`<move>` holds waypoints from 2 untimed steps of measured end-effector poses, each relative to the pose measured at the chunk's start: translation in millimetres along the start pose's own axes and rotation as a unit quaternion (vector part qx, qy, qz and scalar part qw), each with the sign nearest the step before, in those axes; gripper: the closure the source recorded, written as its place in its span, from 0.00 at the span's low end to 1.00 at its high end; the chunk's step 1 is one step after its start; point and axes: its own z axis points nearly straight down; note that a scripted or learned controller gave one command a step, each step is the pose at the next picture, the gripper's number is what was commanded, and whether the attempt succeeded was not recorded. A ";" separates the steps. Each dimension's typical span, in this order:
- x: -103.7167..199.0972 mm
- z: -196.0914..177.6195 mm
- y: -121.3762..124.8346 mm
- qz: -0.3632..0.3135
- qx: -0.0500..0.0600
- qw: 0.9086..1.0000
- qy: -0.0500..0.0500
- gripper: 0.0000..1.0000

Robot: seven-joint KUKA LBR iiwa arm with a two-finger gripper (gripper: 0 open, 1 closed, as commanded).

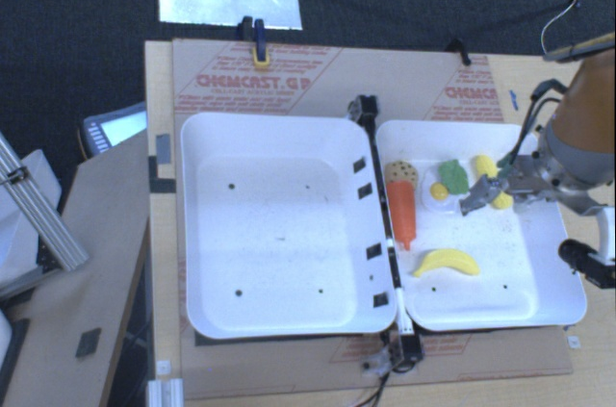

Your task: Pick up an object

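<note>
The right bin (539, 304) holds several toy foods. An orange carrot (402, 213) lies along its left wall, with a tan round cookie (401, 172) at the carrot's far end. A green piece (453, 174) and a small yellow piece (439, 191) sit near the bin's back middle. Toward the front lies a yellow banana (446, 263). My gripper (475, 200) hangs low over the bin's right half, pointing left, just right of the green piece. Another yellow piece (486, 166) shows behind it and a yellow bit (502, 200) shows right beside it.
The left bin (279, 232) stands beside the right one, joined by a black-clipped divider (377, 222). Both rest on a cardboard sheet (289, 78). The arm's grey wrist and orange band (587, 121) overhang the right bin's far right side.
</note>
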 end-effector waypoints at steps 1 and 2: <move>51.4 31.2 -44.1 -0.002 0.002 1.000 0.001 0.00; 48.2 18.8 -40.8 0.000 -0.002 1.000 0.000 1.00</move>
